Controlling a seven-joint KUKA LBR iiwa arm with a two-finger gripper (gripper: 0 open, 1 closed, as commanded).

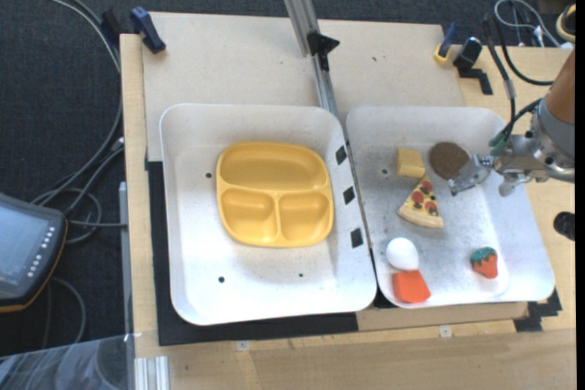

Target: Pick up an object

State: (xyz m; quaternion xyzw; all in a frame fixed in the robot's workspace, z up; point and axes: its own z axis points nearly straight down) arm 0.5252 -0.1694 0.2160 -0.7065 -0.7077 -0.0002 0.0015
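The right bin (526,224) holds several toy foods. A yellow cheese block (410,163) and a brown round disc (448,159) lie at its back. A pizza slice (421,204) lies in the middle. A white egg (401,252) and an orange piece (411,287) sit at the front left, and a strawberry (484,261) at the front right. My gripper (483,183) hangs over the right half of this bin, just right of the brown disc. It is open, and only bin floor shows between its fingers.
The left bin (183,196) holds a yellow divided plate (274,194). A metal pole (302,5) slants up from between the bins at the back. Clamps and cables lie along the bench's back edge.
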